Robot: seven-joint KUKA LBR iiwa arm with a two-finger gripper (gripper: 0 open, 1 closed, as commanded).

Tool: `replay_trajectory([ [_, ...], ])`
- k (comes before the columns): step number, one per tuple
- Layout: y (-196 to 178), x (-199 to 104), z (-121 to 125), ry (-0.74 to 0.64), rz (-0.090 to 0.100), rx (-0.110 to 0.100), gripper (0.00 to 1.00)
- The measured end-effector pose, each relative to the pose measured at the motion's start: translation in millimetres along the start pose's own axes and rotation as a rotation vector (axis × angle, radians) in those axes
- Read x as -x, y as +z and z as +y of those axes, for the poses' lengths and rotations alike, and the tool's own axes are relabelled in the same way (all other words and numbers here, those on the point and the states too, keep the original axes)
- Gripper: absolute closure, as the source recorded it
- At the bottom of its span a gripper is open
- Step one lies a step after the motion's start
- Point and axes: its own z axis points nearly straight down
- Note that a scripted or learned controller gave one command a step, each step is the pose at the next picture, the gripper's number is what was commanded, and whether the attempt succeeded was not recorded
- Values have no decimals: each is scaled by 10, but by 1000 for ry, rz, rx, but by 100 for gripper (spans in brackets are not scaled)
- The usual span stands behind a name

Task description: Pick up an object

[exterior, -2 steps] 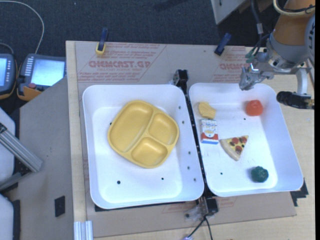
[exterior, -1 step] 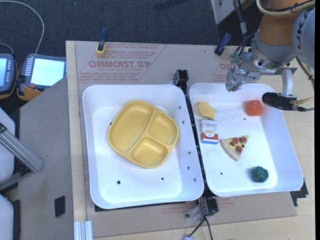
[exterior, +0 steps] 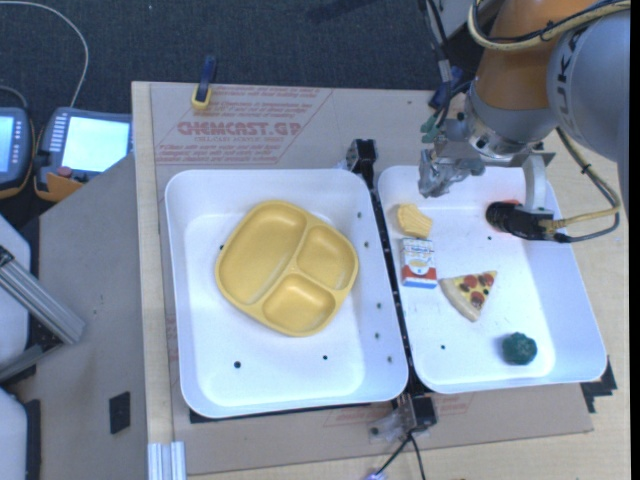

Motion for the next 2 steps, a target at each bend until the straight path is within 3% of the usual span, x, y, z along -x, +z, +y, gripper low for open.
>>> replay_trajectory([
  [2, -170, -1015, -142, -1, 0, 4, 100],
])
